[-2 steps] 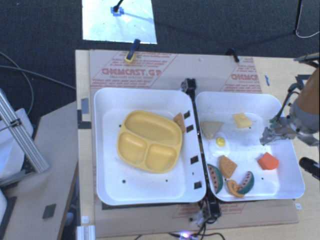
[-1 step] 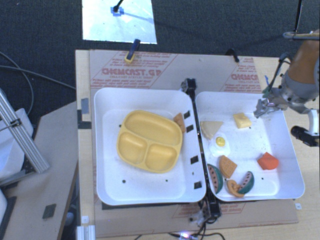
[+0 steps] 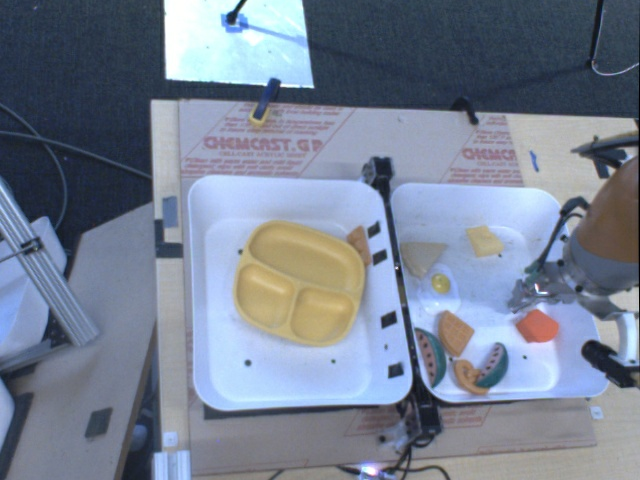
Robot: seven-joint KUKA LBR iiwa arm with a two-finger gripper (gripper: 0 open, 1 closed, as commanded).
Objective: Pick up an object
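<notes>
**Spotter:** Two bins sit side by side, and your arm is over the right bin (image 3: 545, 208) — the gripper (image 3: 532, 293) hangs low at about 3 o'clock of that bin, just above the floor.

**Operator:** What's nearest to it?

**Spotter:** You have an orange block (image 3: 538, 326) just beside it, toward 5 o'clock. I'd judge that's the likeliest pick, since the tool is already down at its level. Whether the claw is spread or pinched, I cannot tell — the metal there is too small and blurred, and nothing shows between its tips.

**Operator:** And the rest?

**Spotter:** A yellow square piece (image 3: 485, 240) lies at 12 o'clock, a pale wedge (image 3: 422, 258) and a small yellow piece (image 3: 440, 284) toward 9, and two watermelon slices (image 3: 492, 366) with an orange wedge (image 3: 455, 333) crowd the corner near 7. They're clustered, so you'd risk nudging neighbours there; the block stands apart, which makes it the easier grab.

**Operator:** The other bin?

**Spotter:** Your left bin (image 3: 215, 298) holds a yellow divided plate (image 3: 298, 280), lying flat at its centre.
</notes>
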